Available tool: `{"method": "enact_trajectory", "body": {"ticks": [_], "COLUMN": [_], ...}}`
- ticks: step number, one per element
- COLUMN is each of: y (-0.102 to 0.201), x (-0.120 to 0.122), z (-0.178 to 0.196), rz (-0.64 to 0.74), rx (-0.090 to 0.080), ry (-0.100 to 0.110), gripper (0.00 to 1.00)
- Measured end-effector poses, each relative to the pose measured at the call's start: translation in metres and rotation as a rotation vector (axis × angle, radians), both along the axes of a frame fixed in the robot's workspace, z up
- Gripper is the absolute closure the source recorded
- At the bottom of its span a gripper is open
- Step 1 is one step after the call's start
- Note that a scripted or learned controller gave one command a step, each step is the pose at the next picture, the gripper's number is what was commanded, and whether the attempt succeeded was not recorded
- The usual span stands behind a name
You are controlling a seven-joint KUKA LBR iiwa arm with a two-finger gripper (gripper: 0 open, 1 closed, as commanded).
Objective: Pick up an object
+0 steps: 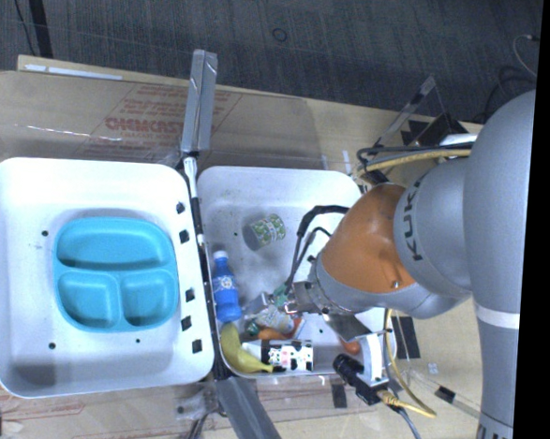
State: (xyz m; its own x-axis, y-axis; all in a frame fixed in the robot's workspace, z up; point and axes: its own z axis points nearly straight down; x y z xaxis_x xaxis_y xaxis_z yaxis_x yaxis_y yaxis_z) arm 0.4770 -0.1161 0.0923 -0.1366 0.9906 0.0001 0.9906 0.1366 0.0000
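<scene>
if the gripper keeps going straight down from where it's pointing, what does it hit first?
Most likely the clutter heap right under the gripper in the right white bin: a crumpled clear wrapper, with a yellow banana just beyond. Depth is unclear from this view.

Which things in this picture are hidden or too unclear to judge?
- Gripper, camera view: the orange wrist covers it, so finger state is unclear.
- Small items beside the banana: crowded and partly under the arm; identity unclear.
- Right bin: its right side is covered by the arm.
- Crumpled greenish object: too small to name.
</scene>
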Motion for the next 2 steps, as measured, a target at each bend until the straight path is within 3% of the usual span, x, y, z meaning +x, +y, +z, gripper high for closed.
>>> {"method": "enact_trajectory", "body": {"ticks": [1, 2], "y": [0.0005, 0.0006], "x": [0.0010, 0.0010], "z": [0.0093, 0.0093], "rz": [0.006, 0.006], "rx": [0.000, 0.000], "ry": [0.000, 0.000], "gripper": [1.00, 0.00]}}
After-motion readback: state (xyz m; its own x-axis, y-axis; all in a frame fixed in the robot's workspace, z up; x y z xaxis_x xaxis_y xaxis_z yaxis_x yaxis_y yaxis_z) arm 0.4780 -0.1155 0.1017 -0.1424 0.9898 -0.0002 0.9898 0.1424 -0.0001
